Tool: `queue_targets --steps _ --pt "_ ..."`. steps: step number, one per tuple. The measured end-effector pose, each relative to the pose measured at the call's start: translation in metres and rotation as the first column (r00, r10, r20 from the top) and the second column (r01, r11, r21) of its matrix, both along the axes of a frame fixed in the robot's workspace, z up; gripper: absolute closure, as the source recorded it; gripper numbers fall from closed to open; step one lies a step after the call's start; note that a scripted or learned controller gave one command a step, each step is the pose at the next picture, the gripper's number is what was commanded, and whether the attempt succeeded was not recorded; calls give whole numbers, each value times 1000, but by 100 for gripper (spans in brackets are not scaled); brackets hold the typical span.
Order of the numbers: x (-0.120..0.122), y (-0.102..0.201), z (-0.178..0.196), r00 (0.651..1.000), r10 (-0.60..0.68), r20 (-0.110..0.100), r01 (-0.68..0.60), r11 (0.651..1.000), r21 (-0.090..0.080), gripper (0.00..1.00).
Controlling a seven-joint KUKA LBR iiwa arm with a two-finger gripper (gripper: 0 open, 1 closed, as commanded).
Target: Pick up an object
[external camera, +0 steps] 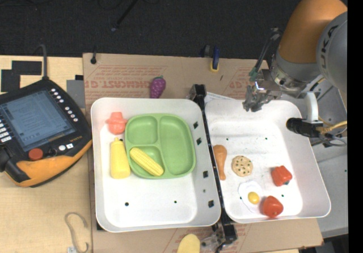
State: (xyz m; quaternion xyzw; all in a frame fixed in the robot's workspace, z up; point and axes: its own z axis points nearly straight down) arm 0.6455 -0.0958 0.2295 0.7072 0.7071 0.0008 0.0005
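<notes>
My gripper (256,102) hangs over the far edge of the right bin (306,172), well above its floor, with nothing seen between its tips. In that bin lie a brown drumstick (220,159), a cookie (242,165), a fried egg (250,194) and two red pieces (281,176) (271,206), all nearer the front than the gripper. The left bin (147,206) holds a green divided plate (161,144) with a corn cob (147,161) on it, a yellow bottle (119,159) and a pink piece (115,123).
A purple grape bunch (157,86) lies on the cardboard behind the left bin. A teach pendant (38,127) sits at the left. A yellow object (189,243) lies at the front edge. A black divider (207,150) runs between the bins.
</notes>
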Motion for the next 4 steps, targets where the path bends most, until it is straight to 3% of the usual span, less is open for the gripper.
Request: queue_targets --steps 1,2,3,4 --pt "-14 50 8 1000 3 -5 -3 1000 2 100" --pt "-17 54 -13 1000 -1 -7 1 1000 0 100" --pt "-11 52 8 1000 -1 -1 1 1000 0 100" --pt "-24 47 0 1000 0 -6 0 1000 0 100"
